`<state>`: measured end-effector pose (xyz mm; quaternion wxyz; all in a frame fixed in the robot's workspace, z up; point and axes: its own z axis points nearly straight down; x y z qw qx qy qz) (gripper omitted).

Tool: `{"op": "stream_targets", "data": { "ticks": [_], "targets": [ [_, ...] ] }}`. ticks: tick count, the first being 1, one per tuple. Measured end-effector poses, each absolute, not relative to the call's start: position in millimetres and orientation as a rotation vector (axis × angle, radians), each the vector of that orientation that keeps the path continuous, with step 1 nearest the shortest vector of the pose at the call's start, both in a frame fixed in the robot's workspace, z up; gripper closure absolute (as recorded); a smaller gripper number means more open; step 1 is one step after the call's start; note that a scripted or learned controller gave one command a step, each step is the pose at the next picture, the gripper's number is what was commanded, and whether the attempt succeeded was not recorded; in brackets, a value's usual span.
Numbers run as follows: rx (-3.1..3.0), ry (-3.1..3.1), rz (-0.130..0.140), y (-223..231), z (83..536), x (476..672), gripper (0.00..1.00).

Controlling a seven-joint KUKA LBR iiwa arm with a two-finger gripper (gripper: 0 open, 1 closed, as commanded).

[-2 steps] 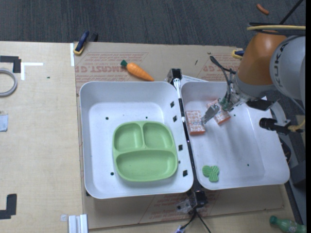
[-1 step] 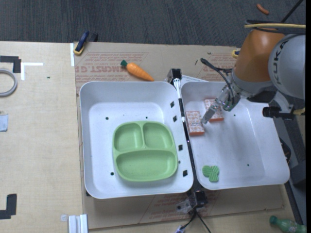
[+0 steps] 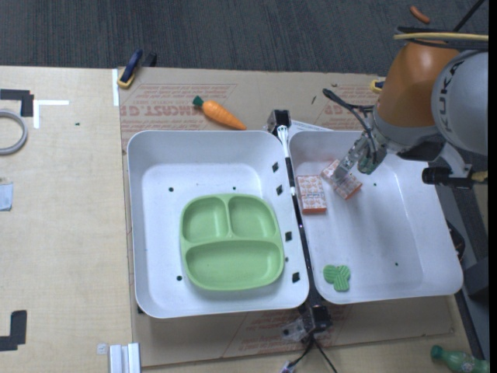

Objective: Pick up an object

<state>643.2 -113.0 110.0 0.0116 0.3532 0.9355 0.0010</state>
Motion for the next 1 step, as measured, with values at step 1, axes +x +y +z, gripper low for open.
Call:
{"op": "stream_targets", "data": {
  "ticks": [1],
  "targets": [
    [1.432, 2.794, 0.000, -64.5, 192.5, 587.6, 1.00]
  ]
}}
